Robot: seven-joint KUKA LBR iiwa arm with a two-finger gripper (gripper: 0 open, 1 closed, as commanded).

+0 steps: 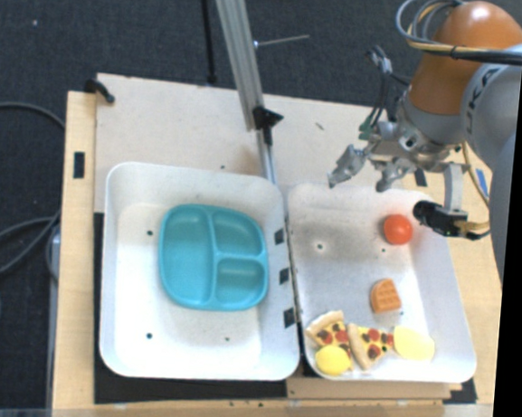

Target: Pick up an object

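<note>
Arm: grey links with an orange band, cut off at the top and right edge of the view, so only the wrist end shows. The end effector (361, 180) hangs up and to the left of the small red-orange ball (398, 230), over the far rim of the right white bin (330, 254). Its two fingers (342, 169) are spread apart with nothing between them, and whether the tips touch the rim is hard to tell.

The ball lies on the bin floor, apart from everything else; it is round, so it has no long axis.

Below the ball is an orange-brown ridged block (385, 297), with its long axis running roughly from the ball toward the near rim, slightly tilted. Its surface detail is too small to read.

Further below the ball is a cluster along the near rim:
- a pale yellow rounded piece (413, 343)
- a toy pizza slice with red dots (367, 342)
- a second toy pizza slice (326, 328)
- a yellow lemon-shaped piece (334, 361)

The slices touch or overlap and the lemon covers part of one, so which way the tips point is unclear.

Far left of the ball, a teal three-compartment plastic tray (213, 258) lies flat in the left white bin (123, 327). Up and to the left of the ball, a slanted aluminium strut (239, 47) is cut off at the top. Both bins rest on the tan tabletop (160, 122).
</note>
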